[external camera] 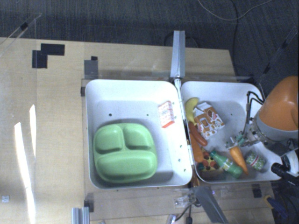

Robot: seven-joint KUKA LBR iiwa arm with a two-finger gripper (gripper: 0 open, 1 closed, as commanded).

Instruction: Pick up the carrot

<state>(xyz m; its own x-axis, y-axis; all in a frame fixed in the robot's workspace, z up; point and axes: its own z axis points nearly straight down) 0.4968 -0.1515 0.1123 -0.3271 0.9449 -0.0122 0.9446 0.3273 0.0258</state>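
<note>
We see gripper (243, 141) low in right white bin (233, 90), spread uncertain. Small orange tapered carrot (238, 157) lies just below it, green plastic bottle (226, 164) alongside. Approach step, we judge; next: centre, descend, close.

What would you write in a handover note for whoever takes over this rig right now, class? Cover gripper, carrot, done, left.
Gripper: low in the right bin, just above the carrot's upper end; finger state unclear.
Carrot: lying in the right bin beside the green bottle, near the front wall.
Done: approach to the carrot.
Left: confirm a grasp, then lift the carrot.
</note>
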